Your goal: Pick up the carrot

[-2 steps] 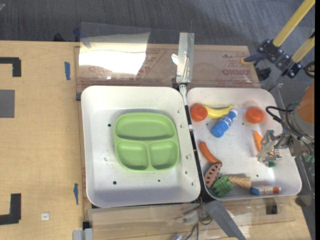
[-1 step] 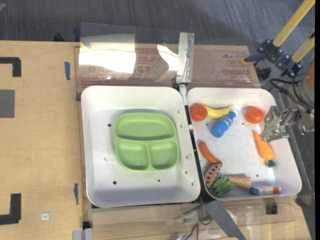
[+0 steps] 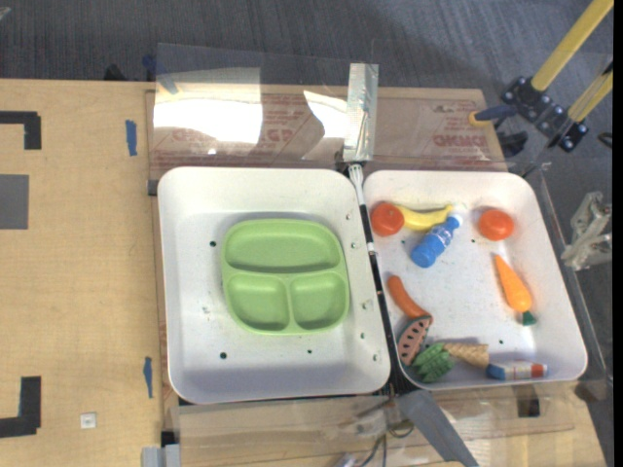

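One carrot (image 3: 513,282) lies ungrasped, approach step pending: the gripper (image 3: 587,230), up-right of it, opening impossible to tell, must next descend astride it.

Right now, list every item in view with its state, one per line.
carrot: lying flat in the right bin, untouched
blue bottle: on its side
banana: lying by the bottle's cap
sausage: lying flat
ice cream cone: on its side
green tray: upright in the left bin
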Robot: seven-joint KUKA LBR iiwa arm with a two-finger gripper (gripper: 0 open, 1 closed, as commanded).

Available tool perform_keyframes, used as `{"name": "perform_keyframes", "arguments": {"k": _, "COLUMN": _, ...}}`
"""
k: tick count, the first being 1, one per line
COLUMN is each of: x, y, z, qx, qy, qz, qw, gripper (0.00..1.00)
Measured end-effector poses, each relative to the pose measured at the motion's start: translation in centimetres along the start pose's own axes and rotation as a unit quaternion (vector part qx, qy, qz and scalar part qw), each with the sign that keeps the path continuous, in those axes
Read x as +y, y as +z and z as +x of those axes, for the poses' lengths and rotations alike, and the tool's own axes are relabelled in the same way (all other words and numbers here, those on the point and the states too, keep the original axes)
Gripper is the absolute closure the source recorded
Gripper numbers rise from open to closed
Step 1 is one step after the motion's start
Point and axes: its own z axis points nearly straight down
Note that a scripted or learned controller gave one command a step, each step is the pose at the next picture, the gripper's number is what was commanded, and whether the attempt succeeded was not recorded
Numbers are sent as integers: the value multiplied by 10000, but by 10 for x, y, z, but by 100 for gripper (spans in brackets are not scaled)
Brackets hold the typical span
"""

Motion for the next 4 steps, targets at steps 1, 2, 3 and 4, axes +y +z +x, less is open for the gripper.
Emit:
{"name": "perform_keyframes", "arguments": {"k": 1, "x": -1, "y": 224, "z": 10, "qx": 20, "qy": -1084, "qz": -22, "qw": 9941, "gripper": 100}}
{"name": "perform_keyframes", "arguments": {"k": 2, "x": -5, "y": 62, "z": -31, "qx": -18, "qy": -1298, "qz": 2, "qw": 9915, "gripper": 100}}
{"name": "perform_keyframes", "arguments": {"k": 3, "x": -21, "y": -44, "z": -21, "qx": -6, "qy": -1607, "qz": -3, "qw": 9870, "gripper": 100}}
{"name": "perform_keyframes", "arguments": {"k": 4, "x": -16, "y": 126, "z": -14, "qx": 65, "qy": -1972, "qz": -76, "qw": 9803, "gripper": 100}}
